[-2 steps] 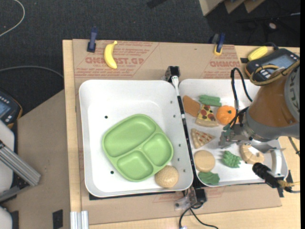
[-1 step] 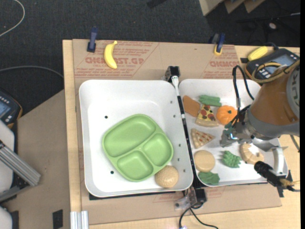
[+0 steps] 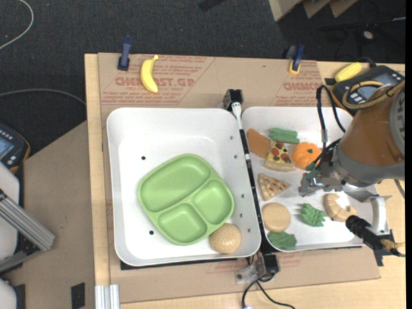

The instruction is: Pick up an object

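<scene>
My gripper (image 3: 311, 183) hangs low over the right bin (image 3: 257, 118), under the grey arm and its orange band (image 3: 373, 134). It is just below an orange fruit (image 3: 305, 154) and right of a pizza slice (image 3: 273, 186). A second pizza slice (image 3: 278, 154), a brown wedge (image 3: 256, 141) and a green leafy piece (image 3: 283, 134) lie further back. In front of the gripper are a green broccoli-like piece (image 3: 313, 215), a croissant (image 3: 336, 206), a round tan bun (image 3: 277, 216) and a green leaf (image 3: 282, 239). I see nothing held.
The left bin (image 3: 122, 147) holds a green divided plate (image 3: 185, 198) and a round bun (image 3: 225, 238) at its front right corner. A yellow banana (image 3: 149, 73) lies on the cardboard behind the bins. Clamps (image 3: 295, 58) hold the board's far edge.
</scene>
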You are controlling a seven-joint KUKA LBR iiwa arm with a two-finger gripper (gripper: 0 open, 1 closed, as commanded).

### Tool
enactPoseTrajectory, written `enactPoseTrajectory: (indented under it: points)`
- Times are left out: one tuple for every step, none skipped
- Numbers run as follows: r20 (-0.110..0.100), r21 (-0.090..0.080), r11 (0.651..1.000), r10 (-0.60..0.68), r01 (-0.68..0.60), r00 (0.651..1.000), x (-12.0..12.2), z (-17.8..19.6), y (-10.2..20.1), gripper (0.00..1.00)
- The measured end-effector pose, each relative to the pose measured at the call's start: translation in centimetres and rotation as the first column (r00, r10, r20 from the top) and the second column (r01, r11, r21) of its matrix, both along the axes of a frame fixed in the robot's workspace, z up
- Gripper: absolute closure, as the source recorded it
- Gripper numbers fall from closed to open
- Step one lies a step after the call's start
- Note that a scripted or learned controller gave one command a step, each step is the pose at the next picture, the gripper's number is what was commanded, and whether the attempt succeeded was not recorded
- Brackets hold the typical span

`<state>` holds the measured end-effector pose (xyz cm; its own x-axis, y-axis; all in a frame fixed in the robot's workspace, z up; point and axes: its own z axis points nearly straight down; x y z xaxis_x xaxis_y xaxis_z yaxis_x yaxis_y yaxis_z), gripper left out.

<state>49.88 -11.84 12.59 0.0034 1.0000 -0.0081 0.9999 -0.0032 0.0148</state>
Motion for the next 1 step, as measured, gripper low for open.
enactPoseTrajectory:
  points:
    - [0.002, -0.001, 1.0, 0.0, 0.0, 1.0, 0.05, 0.99, 0.0, 1.0]
